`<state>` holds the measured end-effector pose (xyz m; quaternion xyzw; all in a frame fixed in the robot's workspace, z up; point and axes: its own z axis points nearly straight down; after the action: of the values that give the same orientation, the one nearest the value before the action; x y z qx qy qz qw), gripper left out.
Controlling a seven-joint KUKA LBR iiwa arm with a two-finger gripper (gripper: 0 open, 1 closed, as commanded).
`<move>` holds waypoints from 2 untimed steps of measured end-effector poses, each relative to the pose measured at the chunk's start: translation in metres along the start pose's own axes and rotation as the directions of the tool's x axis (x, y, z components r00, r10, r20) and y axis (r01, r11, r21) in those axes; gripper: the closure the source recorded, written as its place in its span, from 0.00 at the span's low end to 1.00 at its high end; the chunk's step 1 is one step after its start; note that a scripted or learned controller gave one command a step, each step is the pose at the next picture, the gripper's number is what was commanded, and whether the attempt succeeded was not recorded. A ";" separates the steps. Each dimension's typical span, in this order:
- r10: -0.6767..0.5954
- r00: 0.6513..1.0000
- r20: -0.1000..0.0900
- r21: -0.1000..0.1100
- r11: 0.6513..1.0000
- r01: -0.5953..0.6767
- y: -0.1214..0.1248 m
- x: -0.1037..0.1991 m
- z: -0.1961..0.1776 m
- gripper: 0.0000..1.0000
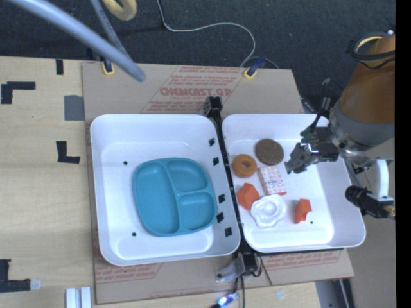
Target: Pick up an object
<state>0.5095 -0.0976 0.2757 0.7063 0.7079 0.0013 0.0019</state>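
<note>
Along the near edge of the bench, a cardboard sheet lies under two shallow white bins that sit side by side, joined by black clips down the seam between them. In the left bin a teal divided plate lies flat near the middle, its three compartments facing up. The right bin holds the small things: nearest the camera a white cup-shaped lid sits by the front wall, with an orange wedge touching its left side and a smaller orange block a little apart on its right. Just behind them lies a small white packet with red print, and beside that, toward the seam, a brown doughnut-shaped ring. Farther back a flat dark brown disc rests near the ring. Right of the disc and packet, the gripper hangs over the bin's floor, dark fingers pointing down and to the left; whether they stand apart or together cannot be told at this angle, and nothing is seen between them. Behind it the grey arm with its orange band rises toward the right. At the far side, a thin cable loops across the dark floor.
</note>
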 end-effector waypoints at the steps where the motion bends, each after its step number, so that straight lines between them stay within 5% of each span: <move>1: -0.004 1.000 -0.001 0.006 1.000 0.004 0.026 0.050 0.018 1.00; 2: -0.004 1.000 -0.002 0.005 1.000 0.004 0.048 0.099 0.015 1.00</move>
<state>0.5578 0.0019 0.2609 0.7048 0.7094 0.0002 -0.0005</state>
